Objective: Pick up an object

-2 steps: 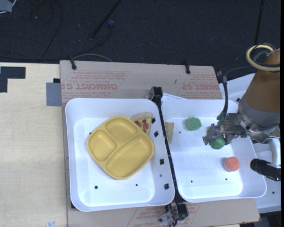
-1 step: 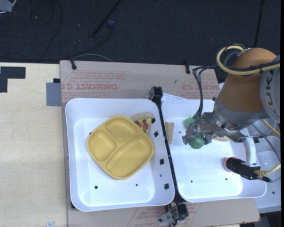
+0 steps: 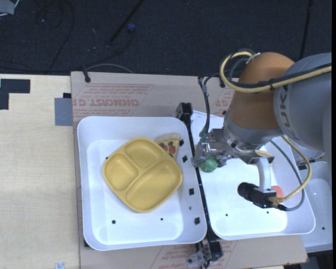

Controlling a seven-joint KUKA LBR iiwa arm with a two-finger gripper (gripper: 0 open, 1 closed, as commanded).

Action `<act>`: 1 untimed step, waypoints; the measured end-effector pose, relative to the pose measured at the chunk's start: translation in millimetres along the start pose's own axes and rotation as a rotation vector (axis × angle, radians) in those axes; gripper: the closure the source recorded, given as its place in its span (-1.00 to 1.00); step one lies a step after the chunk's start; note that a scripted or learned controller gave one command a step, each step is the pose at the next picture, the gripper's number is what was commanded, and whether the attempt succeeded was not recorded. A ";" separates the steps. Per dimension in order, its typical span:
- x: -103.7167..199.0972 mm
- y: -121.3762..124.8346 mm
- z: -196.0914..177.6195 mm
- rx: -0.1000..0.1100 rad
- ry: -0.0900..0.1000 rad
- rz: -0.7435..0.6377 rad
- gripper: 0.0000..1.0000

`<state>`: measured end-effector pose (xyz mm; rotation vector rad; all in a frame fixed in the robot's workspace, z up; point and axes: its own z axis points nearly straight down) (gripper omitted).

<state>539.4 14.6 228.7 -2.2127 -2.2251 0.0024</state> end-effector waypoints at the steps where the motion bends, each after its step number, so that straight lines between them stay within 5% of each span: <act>1: 47.5 17.3 10.6 0.000 -0.001 0.001 1.00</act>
